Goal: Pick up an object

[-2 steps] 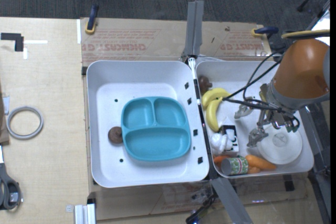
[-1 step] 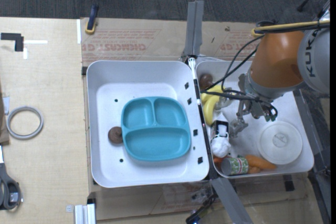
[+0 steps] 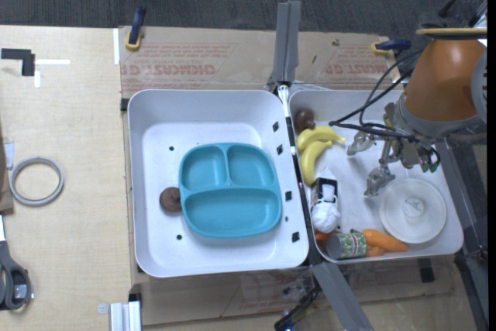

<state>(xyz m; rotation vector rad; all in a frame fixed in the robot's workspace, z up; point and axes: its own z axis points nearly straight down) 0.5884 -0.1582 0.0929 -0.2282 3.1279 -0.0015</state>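
My gripper point(image 3: 377, 181) hangs empty, fingers apart, beside the white plate point(image 3: 415, 210); descending here, I risk clipping its rim and grabbing nothing.

Teal divided plate point(image 3: 230, 190), yellow bananas point(image 3: 313, 149), orange carrot point(image 3: 381, 239), white bins point(image 3: 147, 190).
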